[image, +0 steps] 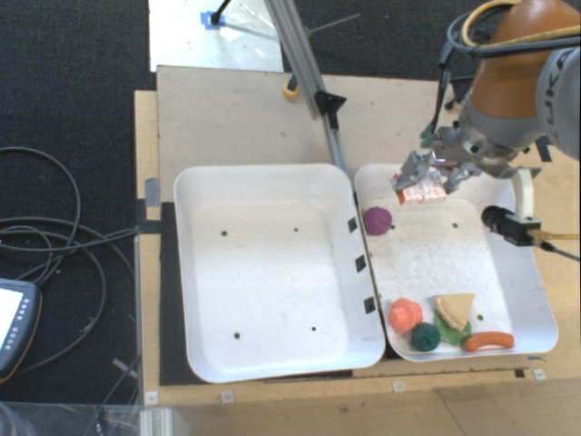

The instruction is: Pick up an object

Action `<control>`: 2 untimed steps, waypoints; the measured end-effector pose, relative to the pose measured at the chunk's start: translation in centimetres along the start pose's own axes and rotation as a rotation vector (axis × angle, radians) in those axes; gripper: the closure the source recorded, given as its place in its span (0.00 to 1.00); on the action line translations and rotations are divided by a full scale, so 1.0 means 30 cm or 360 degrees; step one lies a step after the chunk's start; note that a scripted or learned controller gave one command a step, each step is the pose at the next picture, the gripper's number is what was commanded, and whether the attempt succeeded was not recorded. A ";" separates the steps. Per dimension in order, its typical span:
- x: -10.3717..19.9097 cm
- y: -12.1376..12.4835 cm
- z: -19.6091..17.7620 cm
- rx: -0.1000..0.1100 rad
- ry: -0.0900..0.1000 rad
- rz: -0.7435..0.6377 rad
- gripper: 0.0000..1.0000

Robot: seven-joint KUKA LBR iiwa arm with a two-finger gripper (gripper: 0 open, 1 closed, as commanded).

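A small red-and-white object [423, 192] is being held between the fingers of the tool [425, 182], which are clamped on it, above the far end of the right bin [536, 289]. The grip should be kept firm while lifting straight up. A purple ball [378, 219] is lying just below-left of the tool; the other toys are resting well apart, near the front.

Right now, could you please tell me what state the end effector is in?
End effector: closed on a small red-and-white object, held between its fingers above the far end of the right bin.
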State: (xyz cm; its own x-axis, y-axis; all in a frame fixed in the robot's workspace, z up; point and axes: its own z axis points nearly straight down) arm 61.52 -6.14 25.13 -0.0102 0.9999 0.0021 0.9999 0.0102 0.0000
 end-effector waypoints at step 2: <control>0.367 -0.139 0.062 0.0004 0.0001 -0.0001 1.00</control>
